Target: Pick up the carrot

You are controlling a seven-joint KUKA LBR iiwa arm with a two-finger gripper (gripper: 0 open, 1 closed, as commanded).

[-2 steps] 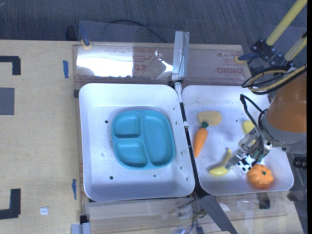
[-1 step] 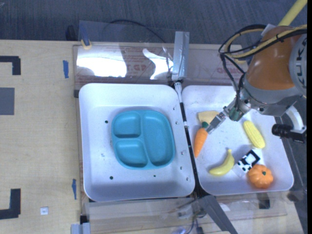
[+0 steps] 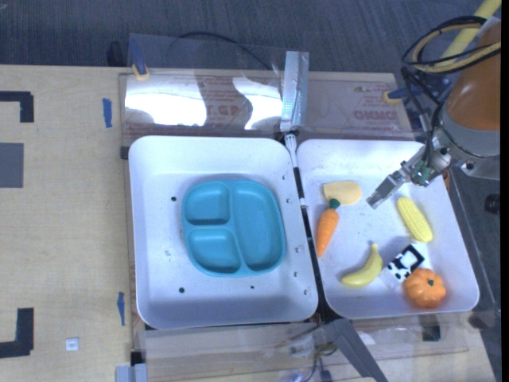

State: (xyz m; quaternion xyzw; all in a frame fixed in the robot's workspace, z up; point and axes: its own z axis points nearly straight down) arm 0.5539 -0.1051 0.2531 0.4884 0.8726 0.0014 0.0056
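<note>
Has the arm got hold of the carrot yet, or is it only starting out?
Nothing looks done yet: the carrot lies in the right bin, by its left wall. In hand: the gripper hangs over that bin, to the carrot's upper right, with nothing between its fingers. Left: reaching the carrot, gripping and lifting it.

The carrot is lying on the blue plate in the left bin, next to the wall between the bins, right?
Not quite. The carrot lies in the right bin, next to the wall between the bins, as the camera view shows. The blue plate sits in the left bin.
</note>
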